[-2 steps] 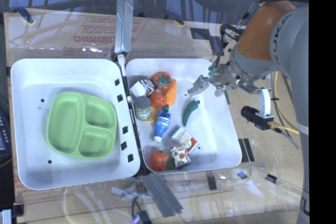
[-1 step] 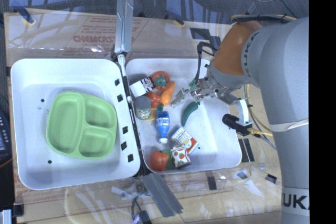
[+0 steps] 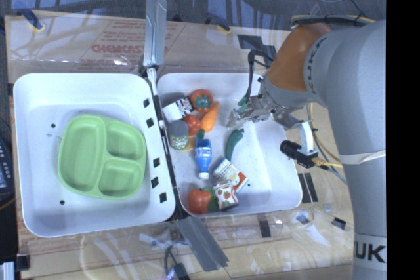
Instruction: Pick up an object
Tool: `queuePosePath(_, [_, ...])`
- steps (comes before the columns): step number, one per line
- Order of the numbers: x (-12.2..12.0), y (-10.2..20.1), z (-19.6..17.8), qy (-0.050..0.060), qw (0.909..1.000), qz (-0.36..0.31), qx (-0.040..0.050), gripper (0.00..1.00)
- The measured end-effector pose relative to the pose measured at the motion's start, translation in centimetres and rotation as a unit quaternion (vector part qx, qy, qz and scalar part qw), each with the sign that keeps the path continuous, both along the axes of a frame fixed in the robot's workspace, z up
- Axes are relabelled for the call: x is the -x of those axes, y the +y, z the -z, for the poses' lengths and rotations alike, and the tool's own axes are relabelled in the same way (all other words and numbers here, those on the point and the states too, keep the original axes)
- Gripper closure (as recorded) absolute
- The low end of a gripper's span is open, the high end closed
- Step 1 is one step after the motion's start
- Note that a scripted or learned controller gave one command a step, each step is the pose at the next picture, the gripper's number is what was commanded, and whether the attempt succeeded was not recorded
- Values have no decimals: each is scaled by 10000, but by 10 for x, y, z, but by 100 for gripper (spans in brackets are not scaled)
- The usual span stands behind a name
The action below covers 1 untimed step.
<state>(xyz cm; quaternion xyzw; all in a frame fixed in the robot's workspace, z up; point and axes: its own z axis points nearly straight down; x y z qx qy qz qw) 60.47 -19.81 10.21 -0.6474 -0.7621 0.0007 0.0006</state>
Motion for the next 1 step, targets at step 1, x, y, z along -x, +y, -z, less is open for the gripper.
queuePosePath(1, [0, 48, -125, -23, 9971, 763, 3, 100])
